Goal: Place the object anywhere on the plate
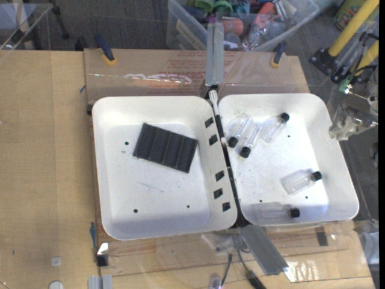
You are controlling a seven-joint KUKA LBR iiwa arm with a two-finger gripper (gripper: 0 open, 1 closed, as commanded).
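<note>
Five clear bottles (299, 181) lie in the bin right of the dark plate (165, 147). Nothing sits on that plate, so picking and placing remain. Gripper state: cannot tell.

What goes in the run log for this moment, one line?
plate: dark, flat in left bin | bottles: clear, black caps, all lying in right bin | on plate: nothing yet

Bench (42, 161): wooden surface | left white bin (108, 215) and right white bin (337, 203) resting on it, side by side, touching
</note>
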